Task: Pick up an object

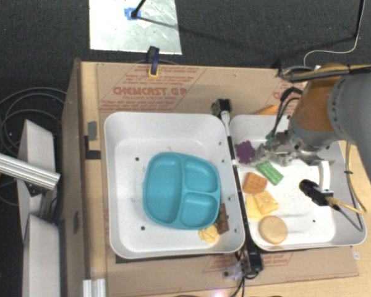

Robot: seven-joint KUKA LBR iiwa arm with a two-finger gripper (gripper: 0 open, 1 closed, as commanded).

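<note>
Arm's down over the right bin (334, 231), jaws (273, 148) low above the green block (269, 172) beside the purple piece (244, 151) — whether they're open or closed, I cannot tell.

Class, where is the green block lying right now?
The green block lies in the right bin, near its left wall, just above the orange piece and below-right of the purple toy, close under the gripper.

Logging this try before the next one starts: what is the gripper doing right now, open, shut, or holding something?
Gripper: over the right bin, above the green block; open or shut cannot be told.
</note>
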